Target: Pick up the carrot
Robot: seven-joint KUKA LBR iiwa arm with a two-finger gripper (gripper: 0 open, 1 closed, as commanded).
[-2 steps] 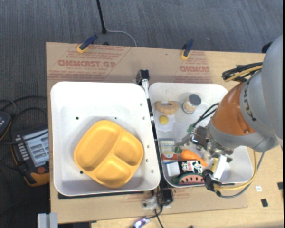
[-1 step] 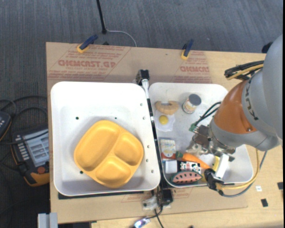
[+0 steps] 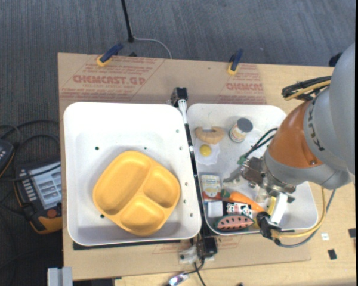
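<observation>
The carrot (image 3: pixel 246 199) is a small orange piece with a green end. It lies in the lower middle of the right bin (image 3: pixel 298 216), among other small items. My gripper (image 3: pixel 255 183) hangs from the grey wrist under the orange band, directly over the carrot's upper right side. The wrist body hides its tips and where they meet the carrot, so I cannot see whether anything is held.
A yellow divided plate (image 3: pixel 137 190) lies in the left bin (image 3: pixel 83 130). The right bin also holds a bread-like piece (image 3: pixel 212 134), a small jar (image 3: pixel 242 128), a yellow round item (image 3: pixel 206 151), a packet (image 3: pixel 210 186), a black-and-white box (image 3: pixel 235 209) and a reddish oval (image 3: pixel 232 222).
</observation>
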